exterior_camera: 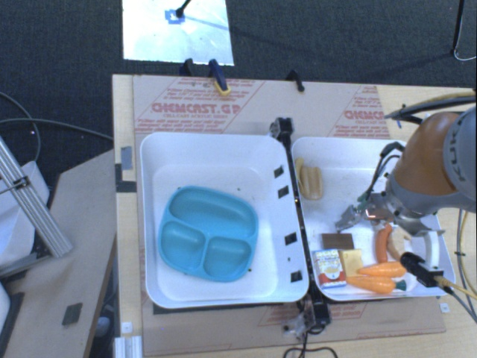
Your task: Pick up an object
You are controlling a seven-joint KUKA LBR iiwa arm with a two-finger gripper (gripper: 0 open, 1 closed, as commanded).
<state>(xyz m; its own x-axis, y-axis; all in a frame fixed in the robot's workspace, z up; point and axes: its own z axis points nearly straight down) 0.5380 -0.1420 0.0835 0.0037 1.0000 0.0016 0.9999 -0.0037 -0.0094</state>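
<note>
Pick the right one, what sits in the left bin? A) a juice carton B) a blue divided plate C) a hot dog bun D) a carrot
B: the blue divided plate lies alone in the left bin, while the carrot, carton and bun lie in the right bin.

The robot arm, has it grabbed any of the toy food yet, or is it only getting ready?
Done: the gripper has reached into the right bin. In hand: it hangs over bare floor with nothing between its fingers. Left: closing on something and lifting it. The bun, brown square, sausage and carrots all lie in that bin. The blue tray sits in the left bin.
</note>
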